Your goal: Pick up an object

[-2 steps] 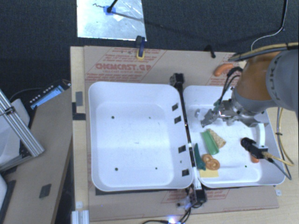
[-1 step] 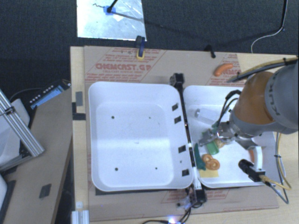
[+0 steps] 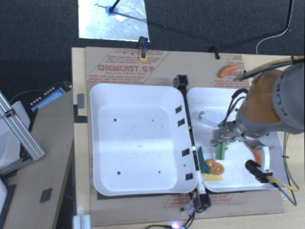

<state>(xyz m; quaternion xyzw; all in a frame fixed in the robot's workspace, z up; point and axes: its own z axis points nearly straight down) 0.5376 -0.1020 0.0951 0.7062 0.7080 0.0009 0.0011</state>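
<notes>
My gripper (image 3: 220, 138) reaches down into the right bin (image 3: 209, 100), near its middle. A green stick (image 3: 220, 151) lies directly below the gripper, its upper end touching or hidden by the gripper. To the lower left are a teal piece (image 3: 202, 162) by the bin's left wall and an orange round thing (image 3: 217, 168) on a yellow piece (image 3: 214, 177). An orange-red object (image 3: 257, 154) and a white piece (image 3: 265, 158) lie to the right, partly under the arm. A clear object (image 3: 206, 116) rests toward the bin's far side.
The left bin (image 3: 138, 137) sits beside the right one, with a black-clipped divider (image 3: 187, 128) between them. An orange sausage-shaped thing (image 3: 228, 71) lies on the cardboard behind the right bin. A yellow and blue clamp (image 3: 143, 49) stands at the back edge.
</notes>
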